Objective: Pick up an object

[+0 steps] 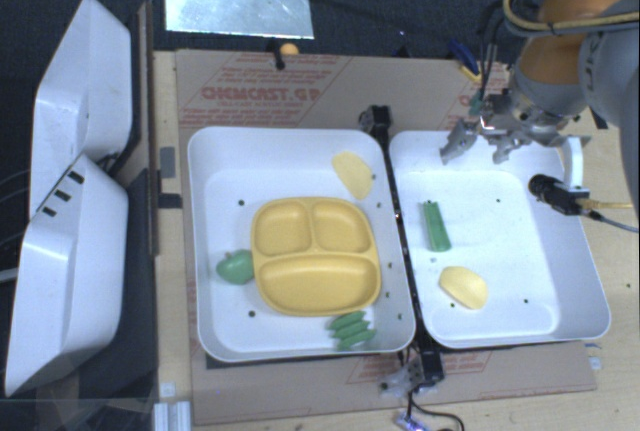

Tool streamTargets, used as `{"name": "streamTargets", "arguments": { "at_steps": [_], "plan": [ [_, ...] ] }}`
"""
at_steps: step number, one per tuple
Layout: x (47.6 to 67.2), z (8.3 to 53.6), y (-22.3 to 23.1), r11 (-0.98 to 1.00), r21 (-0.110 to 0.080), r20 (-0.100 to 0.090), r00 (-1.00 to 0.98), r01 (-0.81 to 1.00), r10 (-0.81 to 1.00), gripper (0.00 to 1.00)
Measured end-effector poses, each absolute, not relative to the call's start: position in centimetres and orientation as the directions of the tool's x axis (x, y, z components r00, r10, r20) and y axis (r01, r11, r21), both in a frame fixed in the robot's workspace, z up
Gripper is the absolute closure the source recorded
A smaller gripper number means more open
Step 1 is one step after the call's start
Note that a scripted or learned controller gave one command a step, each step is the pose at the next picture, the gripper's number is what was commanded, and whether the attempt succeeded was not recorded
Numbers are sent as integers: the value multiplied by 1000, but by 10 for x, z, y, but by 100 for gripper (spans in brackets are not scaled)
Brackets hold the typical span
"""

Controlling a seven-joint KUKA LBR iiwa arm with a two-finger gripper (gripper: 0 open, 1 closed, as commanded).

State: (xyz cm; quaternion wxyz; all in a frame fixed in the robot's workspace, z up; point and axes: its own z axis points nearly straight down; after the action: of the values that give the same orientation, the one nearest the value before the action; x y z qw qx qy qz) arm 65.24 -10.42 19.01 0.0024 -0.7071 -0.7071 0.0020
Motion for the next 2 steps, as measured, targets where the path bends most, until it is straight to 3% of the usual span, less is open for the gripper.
{"name": "streamTargets", "arguments": {
  "at_steps": [1,2],
  "plan": [
    [654,194,-104,1,1,0,-1,1000,1000,0],
    [657,141,-94,1,-3,1,-1,1000,1000,0]
  ]
}}
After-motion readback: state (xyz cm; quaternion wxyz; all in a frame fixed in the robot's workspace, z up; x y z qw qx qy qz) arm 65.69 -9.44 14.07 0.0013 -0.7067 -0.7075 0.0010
